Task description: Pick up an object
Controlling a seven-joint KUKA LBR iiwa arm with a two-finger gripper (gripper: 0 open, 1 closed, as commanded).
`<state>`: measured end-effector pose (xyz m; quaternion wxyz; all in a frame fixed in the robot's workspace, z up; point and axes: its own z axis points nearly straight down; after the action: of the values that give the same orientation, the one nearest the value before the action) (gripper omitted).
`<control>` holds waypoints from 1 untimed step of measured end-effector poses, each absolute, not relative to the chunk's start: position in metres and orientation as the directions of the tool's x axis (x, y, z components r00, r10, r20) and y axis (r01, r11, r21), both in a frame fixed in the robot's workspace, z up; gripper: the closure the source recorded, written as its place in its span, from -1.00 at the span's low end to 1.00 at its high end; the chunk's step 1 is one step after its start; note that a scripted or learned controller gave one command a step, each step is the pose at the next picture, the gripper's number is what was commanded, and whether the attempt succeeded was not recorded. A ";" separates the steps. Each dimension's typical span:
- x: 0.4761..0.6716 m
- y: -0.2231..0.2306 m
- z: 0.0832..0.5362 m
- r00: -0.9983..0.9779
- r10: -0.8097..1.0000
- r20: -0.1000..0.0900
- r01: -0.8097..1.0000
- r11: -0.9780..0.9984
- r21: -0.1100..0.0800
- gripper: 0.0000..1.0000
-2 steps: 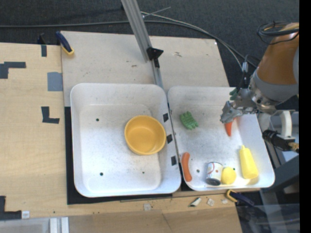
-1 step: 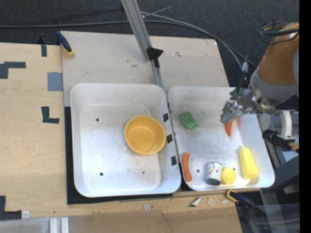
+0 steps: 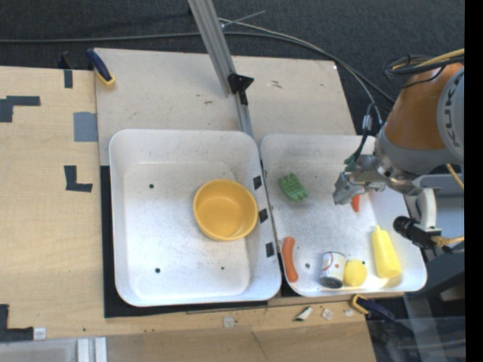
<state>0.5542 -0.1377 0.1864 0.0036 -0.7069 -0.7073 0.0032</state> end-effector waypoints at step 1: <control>0.553 -0.135 0.119 -0.001 1.000 0.001 1.000 0.001 -0.010 -1.00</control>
<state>0.5534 -0.1348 0.1192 0.0039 -0.7069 -0.7073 0.0033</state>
